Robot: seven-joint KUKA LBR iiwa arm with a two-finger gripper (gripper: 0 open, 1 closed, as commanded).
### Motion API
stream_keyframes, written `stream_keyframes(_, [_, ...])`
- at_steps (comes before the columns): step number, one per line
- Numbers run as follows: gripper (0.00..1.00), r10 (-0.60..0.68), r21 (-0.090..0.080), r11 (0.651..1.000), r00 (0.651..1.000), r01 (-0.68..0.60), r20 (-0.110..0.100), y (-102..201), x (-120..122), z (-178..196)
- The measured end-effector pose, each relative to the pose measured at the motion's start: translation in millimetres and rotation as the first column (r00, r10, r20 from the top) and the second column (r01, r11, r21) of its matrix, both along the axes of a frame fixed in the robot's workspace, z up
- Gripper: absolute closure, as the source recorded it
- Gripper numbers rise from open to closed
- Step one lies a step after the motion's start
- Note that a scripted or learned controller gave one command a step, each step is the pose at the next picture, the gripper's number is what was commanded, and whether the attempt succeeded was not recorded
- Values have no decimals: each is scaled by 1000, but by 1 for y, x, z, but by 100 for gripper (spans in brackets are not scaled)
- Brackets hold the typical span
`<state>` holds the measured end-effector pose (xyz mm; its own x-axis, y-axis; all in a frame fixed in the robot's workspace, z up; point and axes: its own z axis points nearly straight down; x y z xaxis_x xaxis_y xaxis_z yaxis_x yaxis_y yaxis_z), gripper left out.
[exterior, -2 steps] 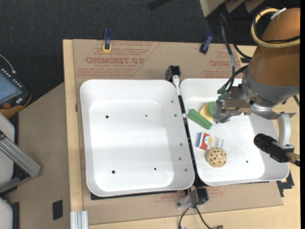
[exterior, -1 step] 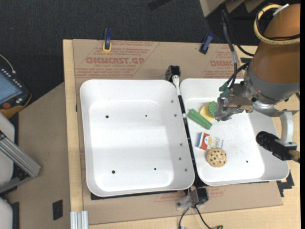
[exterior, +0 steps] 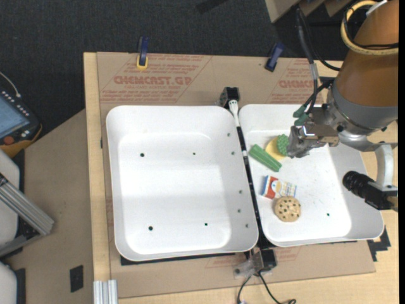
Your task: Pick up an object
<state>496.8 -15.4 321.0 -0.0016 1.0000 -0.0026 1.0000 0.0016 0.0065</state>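
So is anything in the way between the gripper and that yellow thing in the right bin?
Nothing visible. The gripper hangs right beside the yellow object; the green piece lies on its far side, away from the gripper.

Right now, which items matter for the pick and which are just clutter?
Job:
claw
yellow piece
green piece
small carton
cookie
right bin

Lying about:
left bin
blue clamps
cardboard sheet

The arm point(exterior: 370, 56) is cut off by the frame's upper right edge. The gripper point(exterior: 297, 145) partly hides a yellow object point(exterior: 274, 147).
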Motion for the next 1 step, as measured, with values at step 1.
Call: stream_keyframes(1, [100, 1, -1, 1000, 1000, -1, 1, 0, 1, 10])
